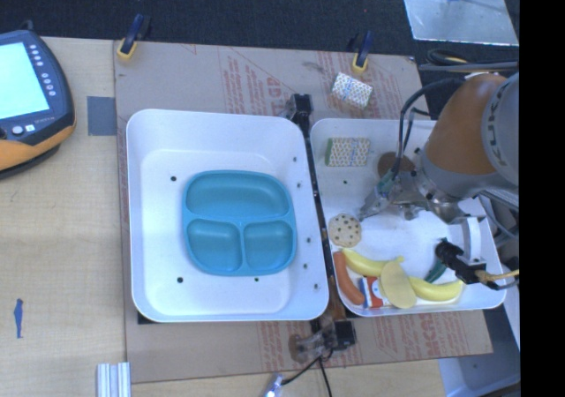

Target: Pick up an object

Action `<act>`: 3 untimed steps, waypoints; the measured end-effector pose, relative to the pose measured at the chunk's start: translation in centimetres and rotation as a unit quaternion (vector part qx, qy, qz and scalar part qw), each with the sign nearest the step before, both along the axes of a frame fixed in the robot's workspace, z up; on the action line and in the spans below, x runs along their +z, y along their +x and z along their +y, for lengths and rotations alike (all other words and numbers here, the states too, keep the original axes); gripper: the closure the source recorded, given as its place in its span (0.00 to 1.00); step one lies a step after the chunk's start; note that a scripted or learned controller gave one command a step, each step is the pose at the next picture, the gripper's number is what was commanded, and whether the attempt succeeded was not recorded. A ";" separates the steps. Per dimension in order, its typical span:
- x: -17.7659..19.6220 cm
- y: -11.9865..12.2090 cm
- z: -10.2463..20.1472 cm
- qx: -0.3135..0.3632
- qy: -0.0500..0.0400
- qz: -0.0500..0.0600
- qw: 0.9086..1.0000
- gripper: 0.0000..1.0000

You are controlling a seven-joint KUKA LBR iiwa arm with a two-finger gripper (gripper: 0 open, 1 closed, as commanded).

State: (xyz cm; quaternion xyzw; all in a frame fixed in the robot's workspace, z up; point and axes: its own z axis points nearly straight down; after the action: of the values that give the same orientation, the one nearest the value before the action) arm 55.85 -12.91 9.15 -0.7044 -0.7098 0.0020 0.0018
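Jaws (pixel 381 201) low in right bin (pixel 353 126), state cannot be told; round cookie (pixel 345 230) just left-below, long axis none; banana (pixel 371 261) beyond.

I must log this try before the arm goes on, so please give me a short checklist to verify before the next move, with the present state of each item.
1. Pincer is above the right bin: ok.
2. Something is between its fingers: cannot tell, the tips are too small.
3. Targets lie within the right bin: ok; cookie, banana and hot dog sit near its front.
4. Cookie is free of neighbours: ok, it lies apart from the banana.
5. Blue divided plate in the left bin is out of the arm's way: ok.
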 end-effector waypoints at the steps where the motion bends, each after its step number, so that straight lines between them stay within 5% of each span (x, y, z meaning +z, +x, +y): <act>1: 0.3 7.4 0.2 -0.002 0.001 -0.002 1.000 0.00; 2: 2.8 9.8 -4.0 -0.002 0.000 -0.002 1.000 0.00; 3: 0.0 3.9 -1.2 -0.002 0.000 0.000 1.000 0.00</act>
State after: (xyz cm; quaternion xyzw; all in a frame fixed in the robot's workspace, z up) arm 59.74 -14.12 9.12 -0.7056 -0.7086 0.0021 0.0020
